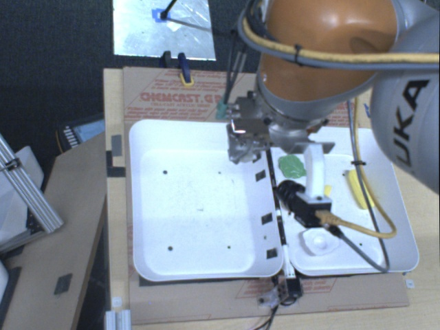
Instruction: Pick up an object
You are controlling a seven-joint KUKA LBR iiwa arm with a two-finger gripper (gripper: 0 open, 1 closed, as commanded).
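My gripper (242,146) hangs low over the back of the bench, at the far right corner of the left bin (192,212), close to the divider between the two bins. The big orange and grey wrist above it hides much of it. In the right bin (402,249) lie a green object (292,165) just right of the gripper, a yellow elongated object (358,188) toward the right wall, and a small white round object (317,241) near the front. I see nothing between the gripper's fingers.
Brown cardboard (172,95) lies under the bins. A blue and yellow clamp (184,71) sits on its back edge. A silver sheet (161,16) lies behind the bench. An aluminium rail (27,191) slants at the left.
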